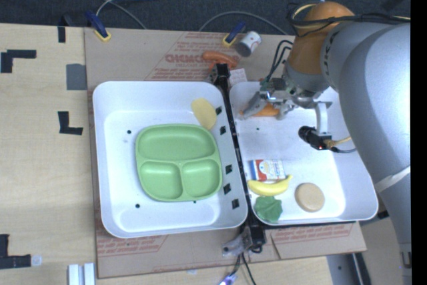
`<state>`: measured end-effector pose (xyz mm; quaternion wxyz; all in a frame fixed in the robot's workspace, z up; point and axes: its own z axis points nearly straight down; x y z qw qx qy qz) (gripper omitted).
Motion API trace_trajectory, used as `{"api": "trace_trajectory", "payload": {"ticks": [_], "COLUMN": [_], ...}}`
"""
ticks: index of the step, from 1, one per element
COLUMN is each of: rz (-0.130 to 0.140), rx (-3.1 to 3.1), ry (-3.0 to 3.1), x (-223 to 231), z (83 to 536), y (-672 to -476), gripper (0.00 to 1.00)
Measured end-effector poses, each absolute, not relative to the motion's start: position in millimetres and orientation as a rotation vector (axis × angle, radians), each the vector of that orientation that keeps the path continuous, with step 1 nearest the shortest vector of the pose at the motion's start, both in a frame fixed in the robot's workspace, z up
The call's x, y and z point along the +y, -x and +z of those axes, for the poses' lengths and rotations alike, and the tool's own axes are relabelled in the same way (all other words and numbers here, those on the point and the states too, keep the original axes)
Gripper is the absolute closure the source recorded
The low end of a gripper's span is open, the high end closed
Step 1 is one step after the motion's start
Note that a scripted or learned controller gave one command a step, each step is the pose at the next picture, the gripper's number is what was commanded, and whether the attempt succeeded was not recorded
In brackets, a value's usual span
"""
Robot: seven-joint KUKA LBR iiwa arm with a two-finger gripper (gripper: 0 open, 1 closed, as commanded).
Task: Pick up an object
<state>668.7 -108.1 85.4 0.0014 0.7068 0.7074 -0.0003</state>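
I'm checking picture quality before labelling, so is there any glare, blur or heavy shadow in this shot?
Camera view: lighting is soft and even, shadows faint; the arm looms large and slightly soft at right; the gripper is blurry, with an orange thing under it; the green tray and banana are sharp.

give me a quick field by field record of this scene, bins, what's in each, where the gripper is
left bin: green divided plate, pale yellow piece near its far right corner
right bin: banana, small card or packet, green leafy item, tan round item, orange item
gripper: low at the far left end of the right bin, right at the orange item
grasp: cannot tell
outside the bins: sausage-like item on the cardboard beyond them
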Motion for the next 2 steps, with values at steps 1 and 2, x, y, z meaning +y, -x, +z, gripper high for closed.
{"api": "trace_trajectory", "payload": {"ticks": [1, 2], "rz": [-0.002, 0.000], "rx": [2.220, 2.222], "ry": [-2.219, -2.219], "x": [-101.0, -113.2], "z": [85.2, 85.6], "y": [-668.5, -668.8], "gripper": [0.00, 0.00]}}
